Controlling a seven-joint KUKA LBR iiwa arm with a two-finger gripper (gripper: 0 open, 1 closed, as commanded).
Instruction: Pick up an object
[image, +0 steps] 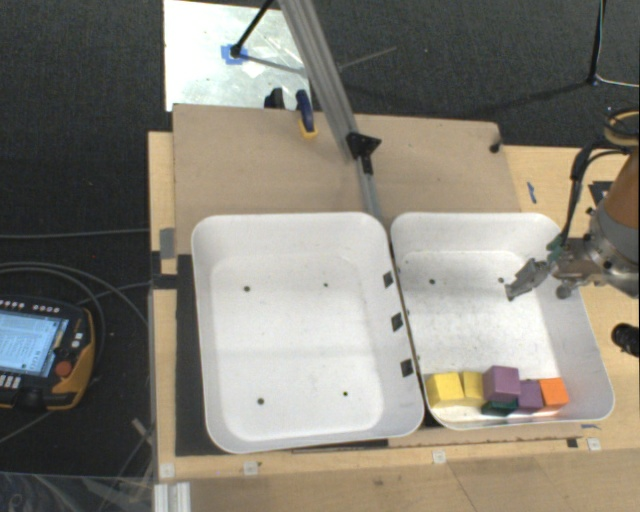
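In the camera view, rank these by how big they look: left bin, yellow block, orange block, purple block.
1. Left bin, by far the largest.
2. Yellow block.
3. Purple block, close to the yellow; partly hidden by its neighbours, so unsure.
4. Orange block, smallest.

The arm enters from the right edge, wrist angled toward the left. The hand extends leftward and slightly downward, with nothing visible between its fingers.
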